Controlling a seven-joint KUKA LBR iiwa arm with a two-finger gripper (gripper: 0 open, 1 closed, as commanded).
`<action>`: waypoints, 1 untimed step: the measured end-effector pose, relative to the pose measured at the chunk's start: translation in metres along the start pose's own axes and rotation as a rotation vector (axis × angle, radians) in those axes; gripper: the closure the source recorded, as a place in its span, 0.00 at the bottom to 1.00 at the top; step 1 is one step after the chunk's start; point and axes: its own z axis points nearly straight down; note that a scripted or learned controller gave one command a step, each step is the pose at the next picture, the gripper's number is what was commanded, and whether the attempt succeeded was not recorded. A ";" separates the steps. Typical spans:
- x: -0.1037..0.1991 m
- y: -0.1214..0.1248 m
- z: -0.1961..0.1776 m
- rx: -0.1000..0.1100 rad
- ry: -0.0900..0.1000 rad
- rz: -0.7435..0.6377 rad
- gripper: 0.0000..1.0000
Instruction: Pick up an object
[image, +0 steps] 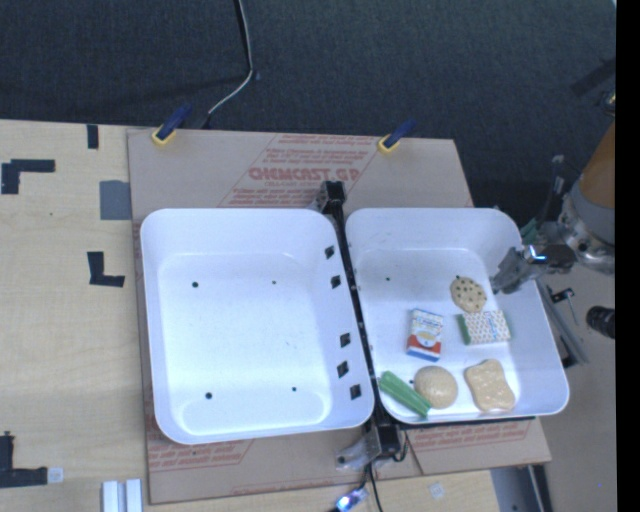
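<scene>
— Where's your gripper (512, 268) sitting?

— At the far right rim of the right bin (400, 235), up by its back corner, over the wall and not down among the things. Whether it's spread wide or pinched narrow I can't tell; it's a dark blur from up here. I see nothing held in it.

— And what's there to grab?

— Everything lies in the right bin, toward its front right. The nearest thing to me is the speckled cookie (467, 293), just inward and a little forward of where I hang. Beside it is a patterned white packet (488, 326) with a green stick (464, 329) touching its left edge, then a small white box (426, 334) with red and blue at its bottom. Along the front wall lie a green marker (404, 392), a round bun (435, 385) and a pale bread slice (490, 386).

— So which would you go for?

— The cookie, I'd judge. It's roundish, so no long axis to line up with. The left bin (240, 320) holds nothing for me.
</scene>
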 end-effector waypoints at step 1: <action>0.058 -0.029 -0.046 -0.019 -0.004 -0.009 1.00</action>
